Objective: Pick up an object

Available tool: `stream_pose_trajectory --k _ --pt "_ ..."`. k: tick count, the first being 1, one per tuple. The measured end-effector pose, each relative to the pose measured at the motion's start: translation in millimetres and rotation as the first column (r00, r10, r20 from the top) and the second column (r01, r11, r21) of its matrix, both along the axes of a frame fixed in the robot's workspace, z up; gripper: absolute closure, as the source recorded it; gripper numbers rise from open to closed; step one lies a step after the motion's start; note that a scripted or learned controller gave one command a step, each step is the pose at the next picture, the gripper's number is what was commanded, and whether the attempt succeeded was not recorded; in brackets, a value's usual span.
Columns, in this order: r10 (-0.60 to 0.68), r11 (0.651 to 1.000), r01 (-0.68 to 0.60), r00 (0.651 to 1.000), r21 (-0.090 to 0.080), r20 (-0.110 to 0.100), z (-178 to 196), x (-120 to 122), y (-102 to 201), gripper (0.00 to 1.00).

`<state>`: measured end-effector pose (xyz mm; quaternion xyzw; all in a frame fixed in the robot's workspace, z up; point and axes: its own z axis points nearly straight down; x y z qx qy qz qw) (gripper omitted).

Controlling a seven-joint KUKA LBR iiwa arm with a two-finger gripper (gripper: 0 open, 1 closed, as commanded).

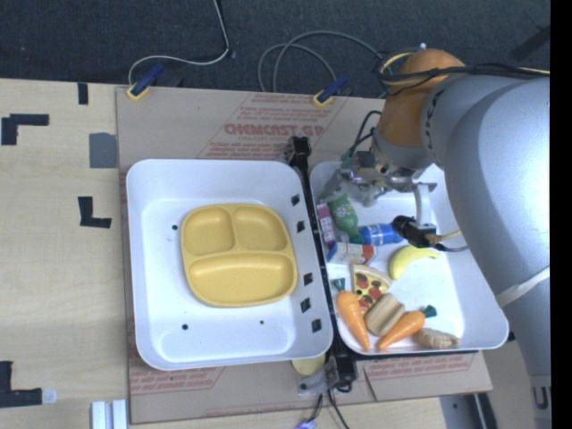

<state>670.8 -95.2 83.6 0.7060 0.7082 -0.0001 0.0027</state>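
My gripper [359, 175] hangs over the far left part of the right bin [478, 315], below the orange band [413, 96] of the arm. Just under and in front of it lie a green packet [342, 211] and a blue bottle [379, 234]. Further forward I see a yellow banana-like fruit [410, 260], a pizza slice [368, 283], two carrots [352, 319] [403, 327], a bread piece [384, 310] and a tan lump [438, 338]. The view does not show any object held.
The left bin [152, 329] holds a yellow divided plate [239, 254]. A black divider [308, 239] runs between the two bins. The grey arm [500, 168] covers the right bin's far right side. Cables [304, 47] lie behind the bins.
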Motion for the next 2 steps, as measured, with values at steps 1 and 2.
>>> stream_pose_trajectory --k 1,2 --pt "0.0 1.0 0.0 1.0 0.001 -0.002 12 -2 1 1.0" --pt "0.005 1.0 -0.005 1.0 0.008 -0.002 106 -70 82 1.0"
